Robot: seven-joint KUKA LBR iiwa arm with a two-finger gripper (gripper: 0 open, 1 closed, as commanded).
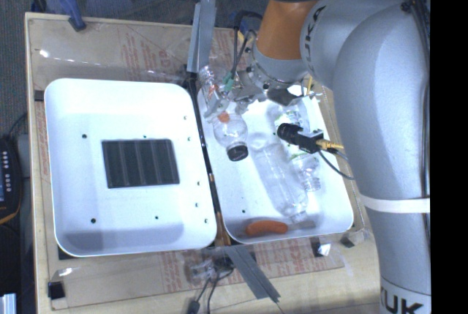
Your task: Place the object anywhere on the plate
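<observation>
Bottle (281, 177) clear plastic, lying flat in right bin (336, 221), black cap toward upper left, pincer (241, 89) near cap end, grip state unclear.

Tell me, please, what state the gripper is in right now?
Gripper: cannot be told; it sits low over the right bin, near a clear bottle.

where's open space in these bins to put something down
The left bin is mostly bare: white floor all around the dark ridged plate, widest along its near edge. The right bin is crowded by clear plastic bottles, an orange object and the arm.
</observation>
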